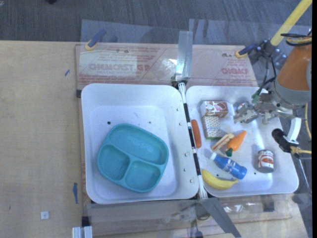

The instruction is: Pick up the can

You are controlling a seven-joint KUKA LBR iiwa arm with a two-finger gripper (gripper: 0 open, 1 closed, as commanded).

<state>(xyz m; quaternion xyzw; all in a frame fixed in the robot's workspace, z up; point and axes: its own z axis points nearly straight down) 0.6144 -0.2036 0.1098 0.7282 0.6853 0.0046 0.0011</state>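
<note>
Banana (218,180) lies along the near rim of the right bin (285,185), with the blue bottle (230,166) just above it. Can (265,160) stands upright near the bin's right edge, bare white floor around it, apart from the bottle and carrot (236,141). Gripper (246,112) sits low at the bin's far side beside the small carton (214,108); finger state: cannot tell. Left bin (94,108) carries a teal divided plate (132,156). Bench is tan wood (34,133); grey floor beyond.
</note>
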